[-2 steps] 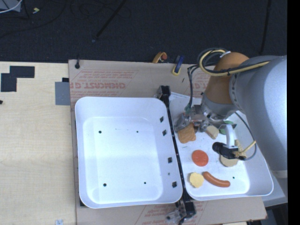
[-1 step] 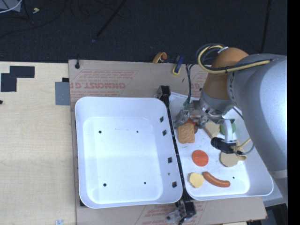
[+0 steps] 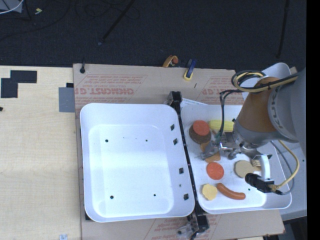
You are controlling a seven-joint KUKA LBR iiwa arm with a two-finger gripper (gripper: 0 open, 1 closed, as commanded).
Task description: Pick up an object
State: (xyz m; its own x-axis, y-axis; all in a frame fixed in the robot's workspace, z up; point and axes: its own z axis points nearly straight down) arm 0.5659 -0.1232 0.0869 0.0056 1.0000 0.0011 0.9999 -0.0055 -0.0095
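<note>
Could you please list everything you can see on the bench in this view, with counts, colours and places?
left bin: one, white, on the brown board.
right bin: one, white, beside the left bin.
round red-topped piece: one, red over brown, far part of the right bin.
yellow piece: one, yellow, right of the red-topped piece, partly behind the arm.
red disc: one, orange-red, middle of the right bin.
tan piece: one, beige, right of the red disc.
sausage: one, orange-red, near edge of the right bin.
pale yellow piece: one, left of the sausage.
clamps: two, orange and blue-yellow, on the board's far edge.
arm: one, grey with orange band.
gripper: one, metal, low over the right bin, near the red-topped piece.
</note>
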